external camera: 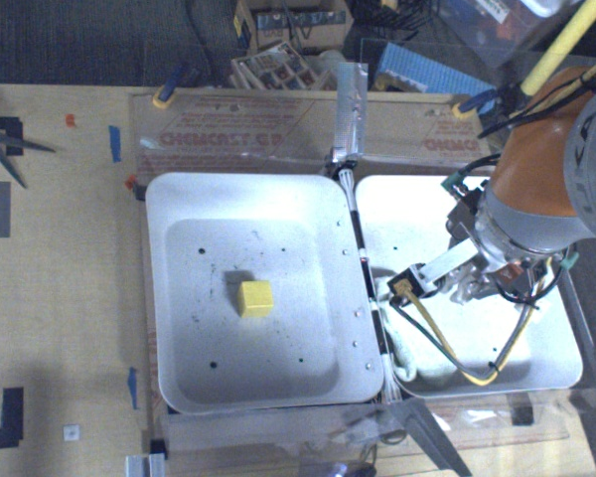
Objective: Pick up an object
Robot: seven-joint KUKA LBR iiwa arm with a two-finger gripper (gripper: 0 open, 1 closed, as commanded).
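Observation:
A small yellow cube [256, 297] lies on the floor of the left white bin [179, 207], a little left of its middle. The arm, grey with an orange band, reaches in from the right and hangs over the right white bin [397, 202]. Its gripper [474, 286] points down over the middle of that bin, well to the right of the cube and apart from it. The wrist and cables hide what lies under the gripper.
A yellow cable [447, 351] loops from the wrist across the right bin's floor. The raised divider [363, 266] between the two bins runs top to bottom. A clear panel and a metal post [350, 107] stand behind the bins.

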